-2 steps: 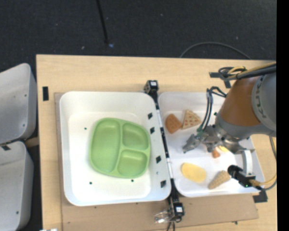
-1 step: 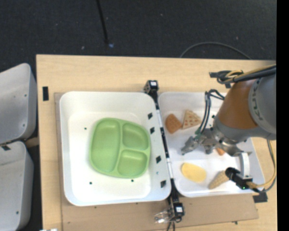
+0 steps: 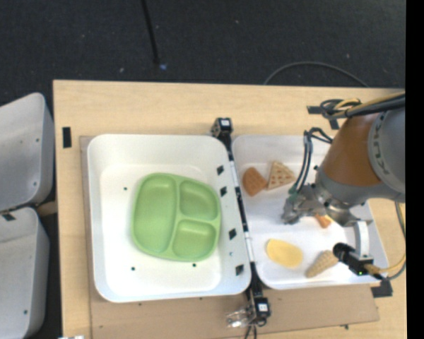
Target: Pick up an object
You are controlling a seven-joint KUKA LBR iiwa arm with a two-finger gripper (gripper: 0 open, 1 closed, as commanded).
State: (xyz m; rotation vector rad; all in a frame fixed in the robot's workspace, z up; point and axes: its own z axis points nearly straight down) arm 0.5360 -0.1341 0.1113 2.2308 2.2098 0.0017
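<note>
Pale wood grain covers the bench (image 3: 148, 104), and two shallow white plastic bins sit on it side by side. From my seat, the left bin (image 3: 106, 274) has smooth, rounded corners and holds a matte green divided plate (image 3: 175, 217), moulded with one large compartment and two smaller ones, lying flat near the bin's middle. Small black clips run along the seam where the two bins meet.

Crossing into the right bin (image 3: 268, 281), I see a round brown cookie-like piece (image 3: 254, 181) touching a tan wedge with a dimpled surface, like a waffle slice (image 3: 280, 175), both near the far wall. Nearer the front lies a smooth yellow oval, chip-shaped (image 3: 284, 253), and just right of it a ridged tan cone (image 3: 321, 263) lying on its side.

The gripper (image 3: 297, 209) hangs over the middle of that bin, between the upper pair and the lower pair, beneath the arm's glossy orange band (image 3: 346, 154) and grey wrist. A small orange piece (image 3: 323, 222) shows just beside it. I cannot tell how the gripper stands, nor whether it has hold of anything.
</note>
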